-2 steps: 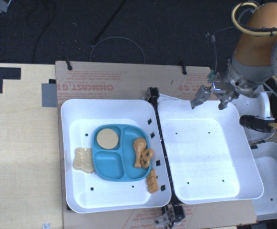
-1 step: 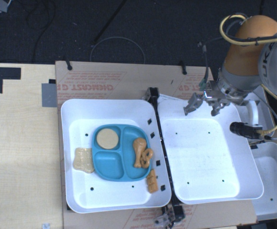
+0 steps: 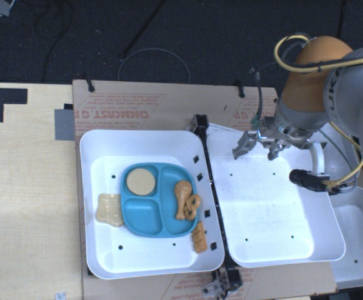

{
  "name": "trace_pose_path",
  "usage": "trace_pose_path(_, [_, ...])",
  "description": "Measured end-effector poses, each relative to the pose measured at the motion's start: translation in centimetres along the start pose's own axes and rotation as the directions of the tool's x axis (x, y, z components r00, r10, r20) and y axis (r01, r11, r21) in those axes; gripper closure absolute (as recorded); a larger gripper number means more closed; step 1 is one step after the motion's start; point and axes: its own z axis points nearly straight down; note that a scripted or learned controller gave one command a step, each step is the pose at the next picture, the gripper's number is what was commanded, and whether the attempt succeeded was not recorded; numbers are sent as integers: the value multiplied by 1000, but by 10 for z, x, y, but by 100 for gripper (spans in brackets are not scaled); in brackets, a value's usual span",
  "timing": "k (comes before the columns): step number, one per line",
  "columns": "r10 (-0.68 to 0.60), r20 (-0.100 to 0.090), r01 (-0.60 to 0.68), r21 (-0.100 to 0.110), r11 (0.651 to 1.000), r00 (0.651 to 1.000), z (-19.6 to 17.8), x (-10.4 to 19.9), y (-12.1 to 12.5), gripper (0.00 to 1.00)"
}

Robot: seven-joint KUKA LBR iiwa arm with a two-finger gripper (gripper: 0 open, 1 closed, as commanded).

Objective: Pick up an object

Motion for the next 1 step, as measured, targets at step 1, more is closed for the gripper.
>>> trace_pose_path(1, [0, 0, 0, 1, 1000, 1000, 63, 5, 3, 0])
